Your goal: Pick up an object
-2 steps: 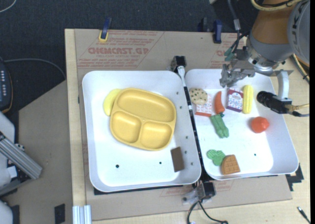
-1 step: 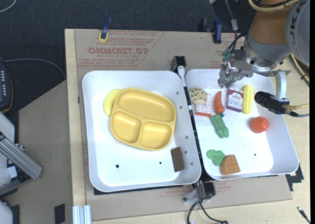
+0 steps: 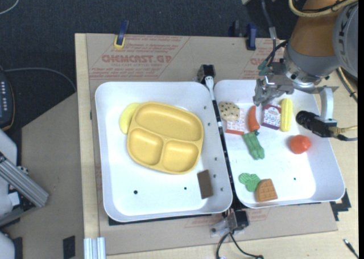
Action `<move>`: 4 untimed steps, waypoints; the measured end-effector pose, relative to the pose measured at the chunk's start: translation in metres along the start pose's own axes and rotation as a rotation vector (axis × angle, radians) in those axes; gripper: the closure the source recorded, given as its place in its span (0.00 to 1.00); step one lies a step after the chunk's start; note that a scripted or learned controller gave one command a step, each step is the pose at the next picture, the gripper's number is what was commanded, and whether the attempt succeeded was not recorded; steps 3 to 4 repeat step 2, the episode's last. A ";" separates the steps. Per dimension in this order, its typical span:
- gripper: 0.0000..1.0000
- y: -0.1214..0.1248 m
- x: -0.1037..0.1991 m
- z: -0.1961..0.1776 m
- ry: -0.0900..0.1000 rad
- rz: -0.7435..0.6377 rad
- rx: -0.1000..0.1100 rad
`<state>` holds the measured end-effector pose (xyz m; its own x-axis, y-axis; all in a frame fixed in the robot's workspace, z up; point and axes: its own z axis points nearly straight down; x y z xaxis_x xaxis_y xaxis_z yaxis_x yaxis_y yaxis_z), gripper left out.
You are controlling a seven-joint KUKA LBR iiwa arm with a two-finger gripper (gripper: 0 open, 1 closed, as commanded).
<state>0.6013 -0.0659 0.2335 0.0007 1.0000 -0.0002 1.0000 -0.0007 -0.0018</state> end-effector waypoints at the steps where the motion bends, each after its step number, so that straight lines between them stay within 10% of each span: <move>1: 1.00 0.008 0.002 -0.001 -0.001 -0.001 -0.005; 4: 1.00 0.004 -0.008 0.017 0.000 0.001 0.001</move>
